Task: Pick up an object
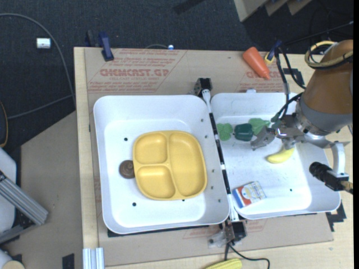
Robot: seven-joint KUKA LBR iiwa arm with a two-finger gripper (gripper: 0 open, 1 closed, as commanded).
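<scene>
This looks like a robotics lab: a grey and orange arm [328, 88] reaches over two white bins [106, 150] clamped onto a cardboard-covered bench [140, 72]. Loose cables [22, 24] trail across dark carpet [33, 83] on the left, beside aluminium framing [19, 198].

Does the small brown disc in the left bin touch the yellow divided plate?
Touching. In the camera view the brown disc sits against the left rim of the yellow plate, with no white gap between them.

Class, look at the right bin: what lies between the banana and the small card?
Nothing: in the camera view, bare white bin floor separates the banana from the card.
</scene>
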